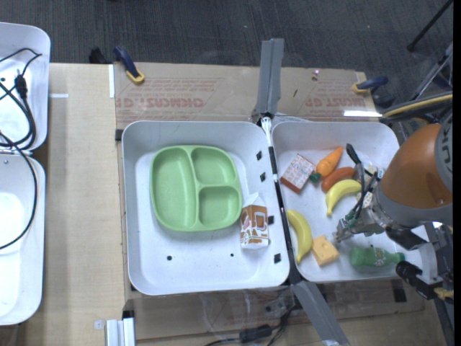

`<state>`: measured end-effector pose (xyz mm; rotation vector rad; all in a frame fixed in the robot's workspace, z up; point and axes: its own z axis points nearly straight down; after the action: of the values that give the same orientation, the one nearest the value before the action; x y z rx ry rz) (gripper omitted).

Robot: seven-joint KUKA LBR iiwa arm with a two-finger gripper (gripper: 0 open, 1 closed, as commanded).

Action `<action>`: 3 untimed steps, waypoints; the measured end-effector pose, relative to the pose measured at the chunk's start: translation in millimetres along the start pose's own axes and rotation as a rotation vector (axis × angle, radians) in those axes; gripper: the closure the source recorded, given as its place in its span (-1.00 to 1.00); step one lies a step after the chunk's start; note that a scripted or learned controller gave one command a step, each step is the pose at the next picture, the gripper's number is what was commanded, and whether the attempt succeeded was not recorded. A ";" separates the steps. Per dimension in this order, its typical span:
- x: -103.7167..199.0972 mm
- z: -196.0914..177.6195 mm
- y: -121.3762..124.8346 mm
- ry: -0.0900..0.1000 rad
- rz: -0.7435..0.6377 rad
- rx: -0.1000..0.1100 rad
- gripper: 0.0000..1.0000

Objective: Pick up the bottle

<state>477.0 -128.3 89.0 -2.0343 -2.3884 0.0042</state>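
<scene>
A: Camera view, quick pass. Where's the bottle?

B: Green bottle lies on its side in the right bin, front corner, just beside the cheese wedge. Lying flat like that, I'd guess it wants a grasp across the body.

A: Pincer?

B: Pincer hangs low over the right bin, just above and left of the bottle, near the cheese wedge. Nothing is between its tips. Open or closed, cannot tell, too small and cluttered. The arm comes in from the right and covers that bin's right wall.

A: Why there?

B: Judgement: it's lining up for the bottle, not yet on it. The cheese wedge and 1 banana sit close, so they could get bumped.

A: Rest of the right bin?

B: A 2nd banana, a carrot and a red snack box.

A: Left bin?

B: Left bin has a green 3-compartment plate and a small carton at its right wall, well apart from the task.

A: Any text?

B: Cardboard on the tabletop has red print, upside down, unreadable. Carton and snack box labels are too small to read.
</scene>
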 end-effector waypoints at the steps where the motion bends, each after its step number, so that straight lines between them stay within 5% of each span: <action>1: -0.2 0.0 -0.1 0.000 0.001 0.000 -1.00; 2: -37.7 -20.1 -5.9 -0.002 -0.269 -0.001 -1.00; 3: -72.5 -0.5 -11.1 0.000 -0.638 -0.002 -1.00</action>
<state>477.6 -201.6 89.4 -1.1834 -2.9067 -0.0005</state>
